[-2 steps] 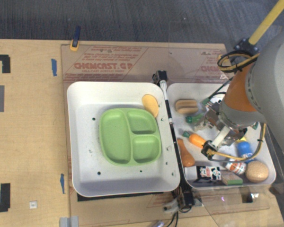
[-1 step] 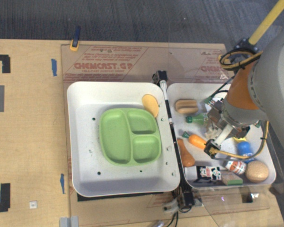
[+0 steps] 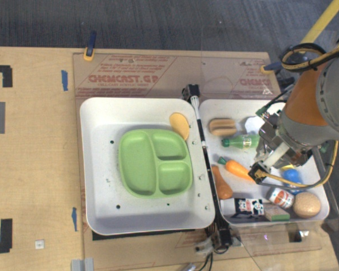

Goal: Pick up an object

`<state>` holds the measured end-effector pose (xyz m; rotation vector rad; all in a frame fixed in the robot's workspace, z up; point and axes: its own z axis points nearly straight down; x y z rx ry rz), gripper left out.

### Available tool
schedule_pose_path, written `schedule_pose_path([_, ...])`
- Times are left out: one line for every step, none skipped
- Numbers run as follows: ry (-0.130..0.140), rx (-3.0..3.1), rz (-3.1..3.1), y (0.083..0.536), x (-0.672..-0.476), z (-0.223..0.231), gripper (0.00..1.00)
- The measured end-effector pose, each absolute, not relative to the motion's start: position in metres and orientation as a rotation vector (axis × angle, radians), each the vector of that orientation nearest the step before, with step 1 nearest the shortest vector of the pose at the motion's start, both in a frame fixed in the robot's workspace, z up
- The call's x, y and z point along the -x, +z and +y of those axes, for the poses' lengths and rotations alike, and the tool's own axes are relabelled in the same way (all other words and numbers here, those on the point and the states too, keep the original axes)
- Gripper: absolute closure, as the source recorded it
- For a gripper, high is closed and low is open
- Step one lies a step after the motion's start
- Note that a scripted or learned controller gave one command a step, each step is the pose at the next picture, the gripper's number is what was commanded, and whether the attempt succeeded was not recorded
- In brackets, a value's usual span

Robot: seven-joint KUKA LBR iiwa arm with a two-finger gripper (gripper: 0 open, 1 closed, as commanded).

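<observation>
One orange carrot (image 3: pixel 237 169) lies in the right bin (image 3: pixel 231 103), just beside my pincer (image 3: pixel 269 149), which I cannot tell is spread or pressed together; it looks light, hard and slippery, so I would hold it across its fat middle.

Plate (image 3: pixel 141 162) in left bin (image 3: pixel 96 208), carrot (image 3: pixel 237 169) in right bin (image 3: pixel 226 107).
</observation>
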<state>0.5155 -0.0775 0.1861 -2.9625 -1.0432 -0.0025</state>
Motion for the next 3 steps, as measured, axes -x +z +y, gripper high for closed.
schedule_pose_path([-0.003, 2.980, -0.994, 0.095, -0.485, -0.096, 1.00])
schedule_pose_path([-0.002, 3.048, -0.747, 0.212, -0.510, -0.056, 1.00])
schedule_pose_path([0.014, 3.118, -0.318, 0.098, -0.496, -0.098, 1.00])
